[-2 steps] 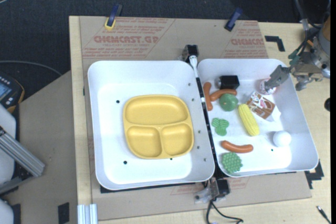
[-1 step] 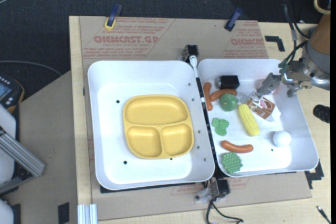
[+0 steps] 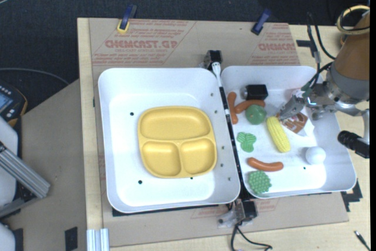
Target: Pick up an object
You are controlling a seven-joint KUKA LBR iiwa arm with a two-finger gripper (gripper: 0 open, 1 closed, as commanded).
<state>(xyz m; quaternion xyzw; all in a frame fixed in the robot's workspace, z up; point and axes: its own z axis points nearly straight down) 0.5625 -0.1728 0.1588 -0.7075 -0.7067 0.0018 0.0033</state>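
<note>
Bench: brown board under two shallow white bins set side by side on dark carpet.

Item under the gripper: brown-and-white piece, flat, small, kind not clear. Lies in the right bin, upper right part, on the bin floor just beneath and right of the fingertips. Whether it is touched cannot be told. Fingers slant down-left with a narrow gap showing between the tips; nothing seen gripped between them.

Nearby, same bin: yellow corn cob just left of the piece, lengthwise; green round item and black block further left; two orange sausages by the dividing wall; green broccoli; third sausage; green knobbly piece at the near edge; white ball near the right wall.

Open floor: bare white strip along the far wall and the near right corner.

Left bin: yellow divided tray, central, white floor all round it.
</note>
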